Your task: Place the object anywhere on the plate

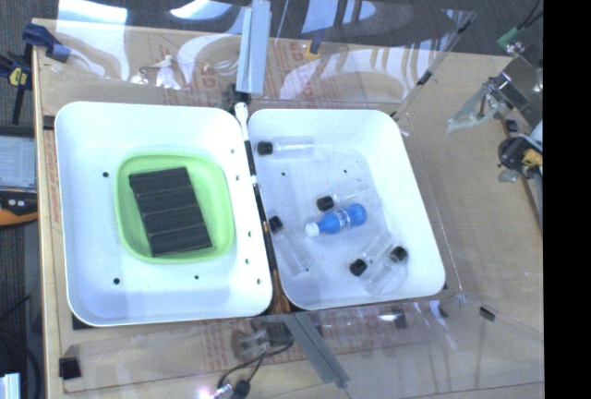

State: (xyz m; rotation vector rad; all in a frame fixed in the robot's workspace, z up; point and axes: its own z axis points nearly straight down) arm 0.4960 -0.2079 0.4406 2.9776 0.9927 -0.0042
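A robotics lab: two white bins (74,203) on a wooden surface (480,203), clear shielding panels (369,37), clamps (42,39), loose cables (231,383).

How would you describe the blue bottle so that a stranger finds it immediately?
Look at the right white bin. Near its middle lies a small bottle on its side. It is the only blue item there; the tubes around it are clear with black caps.

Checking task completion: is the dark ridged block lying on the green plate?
Yes, the dark ridged block lies on the green plate in the left bin.
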